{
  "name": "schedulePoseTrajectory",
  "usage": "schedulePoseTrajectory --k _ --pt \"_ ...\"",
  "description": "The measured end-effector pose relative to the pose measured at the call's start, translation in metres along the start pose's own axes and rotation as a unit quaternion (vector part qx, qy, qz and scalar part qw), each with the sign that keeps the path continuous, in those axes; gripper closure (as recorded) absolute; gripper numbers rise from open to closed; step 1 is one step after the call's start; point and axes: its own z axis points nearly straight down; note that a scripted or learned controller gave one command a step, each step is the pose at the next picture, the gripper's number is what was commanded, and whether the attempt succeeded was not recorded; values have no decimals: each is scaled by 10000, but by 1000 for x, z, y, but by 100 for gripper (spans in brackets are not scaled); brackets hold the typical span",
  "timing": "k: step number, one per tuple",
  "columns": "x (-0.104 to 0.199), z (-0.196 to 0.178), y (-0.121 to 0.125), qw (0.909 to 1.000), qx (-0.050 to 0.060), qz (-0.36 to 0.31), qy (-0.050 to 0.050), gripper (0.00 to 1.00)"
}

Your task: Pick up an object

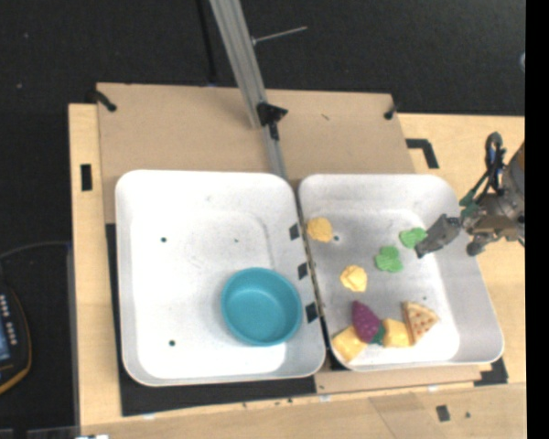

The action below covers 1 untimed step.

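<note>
Your claw [453, 234] reaches in over the right bin [366, 195] near its right edge — you cannot tell whether it is open or closed. One fingertip sits just beside a green piece [411, 239]. Small toy foods cluster toward that bin's front edge. A teal bowl [261, 305] sits in the left bin [165, 208].

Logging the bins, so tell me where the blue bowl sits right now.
The blue bowl sits in the left bin, in its lower right part near the divide between the bins, across from the yellow and purple pieces in the right bin.
</note>
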Motion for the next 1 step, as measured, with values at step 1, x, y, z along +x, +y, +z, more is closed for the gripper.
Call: schedulePoseTrajectory --k 1 --pt "0 0 0 10000 -3 5 -1 0"
